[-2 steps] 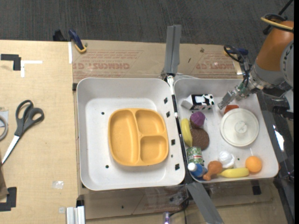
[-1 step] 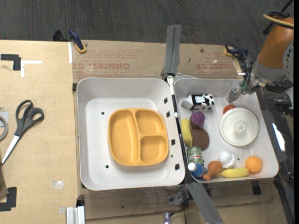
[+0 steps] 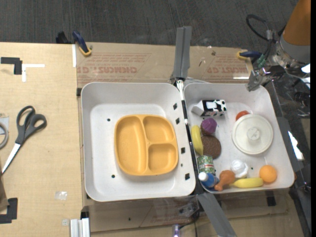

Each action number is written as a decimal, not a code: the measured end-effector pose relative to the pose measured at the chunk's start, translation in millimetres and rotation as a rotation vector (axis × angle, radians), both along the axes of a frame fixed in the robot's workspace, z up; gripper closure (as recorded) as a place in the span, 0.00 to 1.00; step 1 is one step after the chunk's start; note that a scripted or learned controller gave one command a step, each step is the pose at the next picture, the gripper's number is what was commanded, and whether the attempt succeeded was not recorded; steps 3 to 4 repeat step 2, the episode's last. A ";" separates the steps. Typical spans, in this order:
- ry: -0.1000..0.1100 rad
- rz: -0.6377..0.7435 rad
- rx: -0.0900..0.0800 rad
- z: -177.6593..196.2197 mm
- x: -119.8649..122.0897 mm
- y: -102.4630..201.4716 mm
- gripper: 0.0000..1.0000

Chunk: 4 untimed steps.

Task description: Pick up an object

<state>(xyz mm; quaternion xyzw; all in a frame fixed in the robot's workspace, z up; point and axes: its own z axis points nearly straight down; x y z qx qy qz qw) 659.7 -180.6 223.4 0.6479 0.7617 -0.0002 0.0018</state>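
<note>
The right bin (image 3: 276,107) holds several small things. A black and white toy cow (image 3: 213,107) lies at the back, with a purple piece (image 3: 209,126), a yellow banana (image 3: 197,139) and a brown cookie (image 3: 211,146) in front of it. A white round lid (image 3: 253,134) partly covers a red piece (image 3: 242,115). Along the front lie a green bottle (image 3: 206,165), an orange drumstick (image 3: 226,178), a second banana (image 3: 248,182) and an orange ball (image 3: 267,174). My gripper (image 3: 257,77) hangs over the bin's far right corner, apart from all of them.
The left bin (image 3: 94,132) holds a yellow divided plate (image 3: 146,144). Scissors (image 3: 24,127) lie on the wooden bench at the left. A grey bar (image 3: 181,53) runs back from between the bins over cardboard (image 3: 123,63).
</note>
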 end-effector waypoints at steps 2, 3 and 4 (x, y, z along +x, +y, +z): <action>0.000 -0.197 0.001 -130.0 -0.2 8.5 0.00; 0.000 -0.197 0.001 -130.0 -0.2 8.5 0.00; 0.000 -0.197 0.001 -130.0 -0.2 8.5 0.00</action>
